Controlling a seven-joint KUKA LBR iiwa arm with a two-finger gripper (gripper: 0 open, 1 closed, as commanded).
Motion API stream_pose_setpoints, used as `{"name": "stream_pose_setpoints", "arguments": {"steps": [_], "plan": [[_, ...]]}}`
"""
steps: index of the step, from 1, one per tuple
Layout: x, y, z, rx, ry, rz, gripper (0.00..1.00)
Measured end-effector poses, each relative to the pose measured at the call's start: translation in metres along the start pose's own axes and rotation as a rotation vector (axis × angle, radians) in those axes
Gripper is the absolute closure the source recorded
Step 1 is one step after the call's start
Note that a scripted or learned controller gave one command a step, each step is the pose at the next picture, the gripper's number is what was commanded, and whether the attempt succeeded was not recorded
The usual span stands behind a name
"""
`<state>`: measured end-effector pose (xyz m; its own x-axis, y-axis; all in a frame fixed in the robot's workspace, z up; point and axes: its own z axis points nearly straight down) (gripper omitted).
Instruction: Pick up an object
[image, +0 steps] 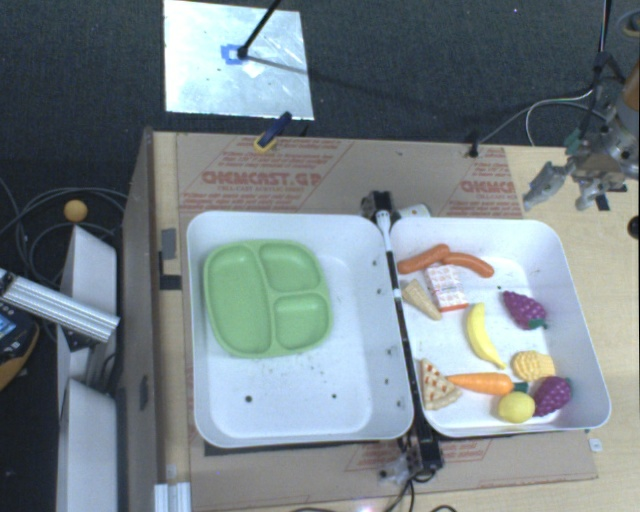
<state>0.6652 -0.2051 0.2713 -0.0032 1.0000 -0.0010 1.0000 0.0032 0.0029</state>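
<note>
A dark carpeted floor (80, 80) surrounds a bench topped with printed cardboard (300, 170). On it, the left bin (230, 400) holds a green divided plate (267, 297). The right bin (570, 290) holds toy food: sausages (445, 262), a banana (483, 335), a carrot (482, 382), grapes (523, 309). At far right, beyond the bin, the gripper (590, 175) hovers; whether its jaws are open cannot be told.

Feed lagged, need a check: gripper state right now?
Gripper: above the bench beyond the right bin, nothing seen between its fingers; open or shut cannot be told.
</note>
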Motion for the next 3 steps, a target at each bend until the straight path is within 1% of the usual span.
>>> {"name": "stream_pose_setpoints", "arguments": {"steps": [1, 2, 3], "plan": [[0.070, 0.003, 0.139, 0.004, 0.002, -0.002, 0.00], [0.083, -0.101, 0.112, 0.002, 0.001, 0.001, 0.00], [0.086, -0.114, 0.187, 0.001, 0.001, 0.002, 0.00]]}}
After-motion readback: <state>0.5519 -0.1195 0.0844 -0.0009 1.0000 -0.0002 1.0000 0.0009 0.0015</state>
